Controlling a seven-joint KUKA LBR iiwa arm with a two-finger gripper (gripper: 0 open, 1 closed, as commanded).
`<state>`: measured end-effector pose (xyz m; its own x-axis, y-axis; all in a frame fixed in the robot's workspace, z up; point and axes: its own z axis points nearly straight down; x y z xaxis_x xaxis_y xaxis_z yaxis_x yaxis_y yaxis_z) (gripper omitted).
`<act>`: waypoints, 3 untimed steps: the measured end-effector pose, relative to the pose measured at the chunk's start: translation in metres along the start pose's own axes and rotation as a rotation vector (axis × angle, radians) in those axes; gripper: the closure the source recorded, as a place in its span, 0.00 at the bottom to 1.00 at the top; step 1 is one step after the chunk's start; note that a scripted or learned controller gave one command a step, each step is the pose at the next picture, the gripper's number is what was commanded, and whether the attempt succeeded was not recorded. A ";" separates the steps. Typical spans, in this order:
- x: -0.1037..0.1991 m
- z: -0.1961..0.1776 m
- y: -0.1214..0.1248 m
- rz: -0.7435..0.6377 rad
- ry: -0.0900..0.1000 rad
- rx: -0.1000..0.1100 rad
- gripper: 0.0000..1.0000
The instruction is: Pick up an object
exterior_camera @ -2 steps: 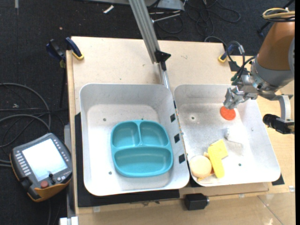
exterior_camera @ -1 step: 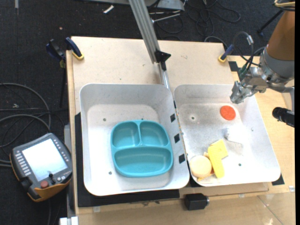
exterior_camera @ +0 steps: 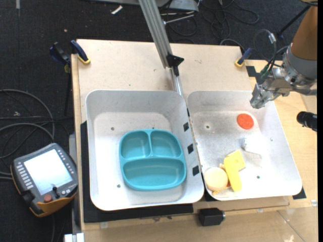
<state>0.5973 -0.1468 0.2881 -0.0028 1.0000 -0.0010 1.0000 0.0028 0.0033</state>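
The gripper point(exterior_camera: 258, 101) hovers near the red disc point(exterior_camera: 245, 121), its state unclear; the disc looks light, flat, best pinched at its edges.

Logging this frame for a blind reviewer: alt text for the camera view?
The grey arm's two-finger gripper hovers over the right white bin, just above a flat round orange disc; a yellow block and a cream ball lie near its front. The left white bin holds a teal divided plastic plate.
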 end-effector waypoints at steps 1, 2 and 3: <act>0.046 0.001 -0.012 -0.004 0.002 0.004 1.00; 0.102 0.011 -0.016 -0.006 0.002 0.004 1.00; 0.150 0.029 -0.024 -0.005 0.002 0.006 1.00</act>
<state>0.5729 0.0036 0.2593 -0.0074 1.0000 0.0010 1.0000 0.0074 -0.0027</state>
